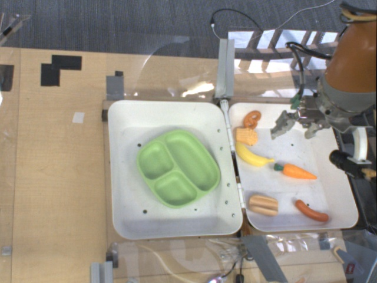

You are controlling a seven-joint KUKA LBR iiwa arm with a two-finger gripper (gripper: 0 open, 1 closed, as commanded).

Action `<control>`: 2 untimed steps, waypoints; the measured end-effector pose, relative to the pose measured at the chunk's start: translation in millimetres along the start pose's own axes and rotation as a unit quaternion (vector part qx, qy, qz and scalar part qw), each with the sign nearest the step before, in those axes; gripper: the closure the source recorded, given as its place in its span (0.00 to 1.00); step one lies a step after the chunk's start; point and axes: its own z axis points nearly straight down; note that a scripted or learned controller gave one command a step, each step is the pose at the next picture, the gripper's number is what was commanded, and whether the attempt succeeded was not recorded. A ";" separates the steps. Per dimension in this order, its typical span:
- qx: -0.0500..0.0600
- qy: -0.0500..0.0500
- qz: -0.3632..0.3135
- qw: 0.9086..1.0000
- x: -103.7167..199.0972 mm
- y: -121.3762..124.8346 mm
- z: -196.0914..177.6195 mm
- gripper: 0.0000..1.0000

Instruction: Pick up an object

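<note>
The right bin [347, 217] holds several toy foods: an orange pretzel [252, 119], a yellow corn piece [247, 136], a banana [252, 156], a carrot [296, 171], a hot dog bun [263, 204] and a red sausage [311, 211]. My gripper [297, 124] hangs over the back of this bin, right of the pretzel and above the carrot. Its two fingers are spread apart with nothing between them.
The left bin [126, 217] holds a green divided plate [178, 167]. A metal divider post [224, 69] stands between the bins at the back. Cables run behind the right bin.
</note>
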 end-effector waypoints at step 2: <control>0.000 0.000 0.020 1.000 -47.9 -1.2 151.6 0.00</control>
